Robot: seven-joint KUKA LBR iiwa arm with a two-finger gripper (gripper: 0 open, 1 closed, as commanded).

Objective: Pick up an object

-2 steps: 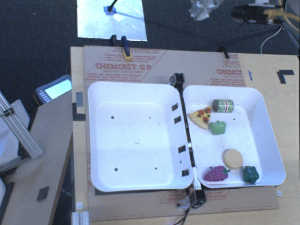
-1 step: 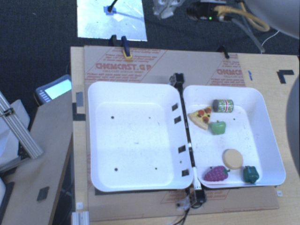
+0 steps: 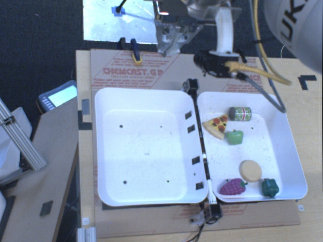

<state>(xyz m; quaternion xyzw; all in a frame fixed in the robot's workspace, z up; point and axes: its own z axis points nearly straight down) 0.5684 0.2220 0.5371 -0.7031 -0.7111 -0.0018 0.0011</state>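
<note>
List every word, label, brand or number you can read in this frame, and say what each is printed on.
"CHEMCAST GP": red print on the brown sheet under the bins, left of the gripper.
A second red print on the same sheet, behind the right bin: too blurred to read.
"UK", cut off by the edge: dark letters on the arm.
Can label: too small to read.

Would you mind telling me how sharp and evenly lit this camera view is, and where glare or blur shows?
Camera view: soft overall, lightly blurred; the white right bin and white left bin look bright, nearly washed out; the shiny panel beyond the bench glares; the grey arm up close is out of focus; the small toys cast faint shadows.
</note>
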